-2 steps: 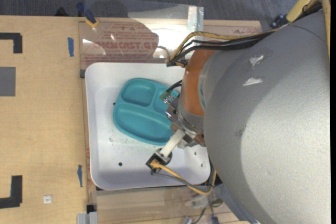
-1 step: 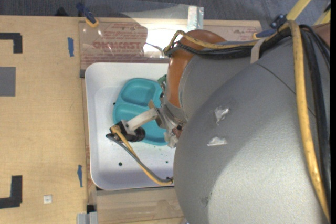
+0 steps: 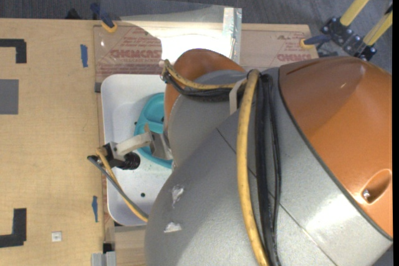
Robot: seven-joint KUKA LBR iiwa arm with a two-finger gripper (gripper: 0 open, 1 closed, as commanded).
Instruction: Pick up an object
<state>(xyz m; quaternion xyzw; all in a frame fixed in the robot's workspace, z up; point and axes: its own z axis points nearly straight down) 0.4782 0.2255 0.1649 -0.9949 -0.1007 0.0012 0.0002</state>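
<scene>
1. A pale brown worktop (image 3: 50, 134) lies at the left.
2. Just right of it sits a white bin (image 3: 115, 96).
3. A teal object (image 3: 153, 114) lies in that bin, partly hidden under the arm.
4. The gripper (image 3: 159, 144) is low in the bin beside the teal object; whether it is released or grasping cannot be told.
5. The grey and orange arm (image 3: 287, 159) covers the right.
</scene>
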